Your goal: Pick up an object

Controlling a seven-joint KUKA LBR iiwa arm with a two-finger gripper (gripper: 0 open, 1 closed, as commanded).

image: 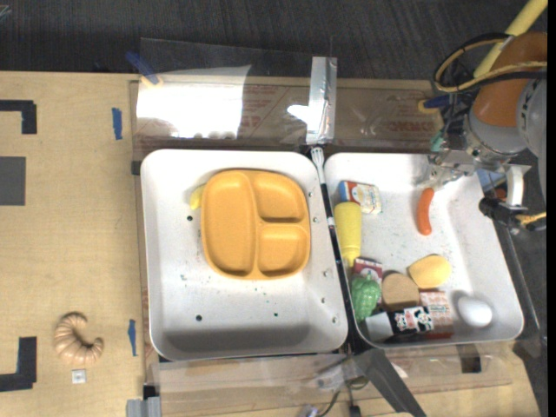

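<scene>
Jaws seemingly over right bin (393,233), dark floor (261,7)

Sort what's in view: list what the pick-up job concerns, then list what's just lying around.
Job:
gripper
orange carrot
yellow bottle
yellow lemon
white egg
green vegetable
right bin

Lying about:
orange divided plate
croissant on the bench

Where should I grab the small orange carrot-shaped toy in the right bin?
Grip the small orange carrot-shaped toy across its narrow middle, coming straight down. It lies flat, lengthwise toward the bin's far wall, on bare floor of the right white bin, so the jaws likely fit either side. The gripper is just above it.
</scene>
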